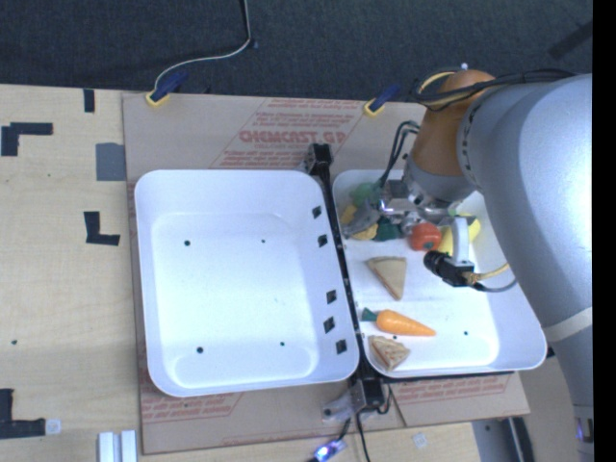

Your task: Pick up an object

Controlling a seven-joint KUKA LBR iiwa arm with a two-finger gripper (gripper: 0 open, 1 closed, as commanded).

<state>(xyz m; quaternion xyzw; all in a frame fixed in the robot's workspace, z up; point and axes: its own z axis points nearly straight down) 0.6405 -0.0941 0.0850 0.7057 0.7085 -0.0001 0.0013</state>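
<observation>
Gripper [371, 215] low in the far left corner of the right bin [515, 340], down among a cluster of small items. Whether it is parted or closed: cannot tell from this angle; nothing visibly held.

Around it: a green piece [363, 194] at the far side, a yellow piece [369, 230] just beneath, a red round object [424, 236] just to its right, touching the cluster. A yellow item [464, 235] stands beside the red one, partly behind a black fitting with cable.

Nearer the camera in the same bin: a tan wedge [390, 275] lying flat, apart from the cluster; an orange carrot [403, 324] with green top, lying crosswise; a second tan wedge [389, 354] at the near rim, close to the carrot.

Left bin [159, 210]: white floor, four dark dots. Bins touch along a black divider.

Both sit on a cardboard sheet [279, 133] atop the bench.
</observation>
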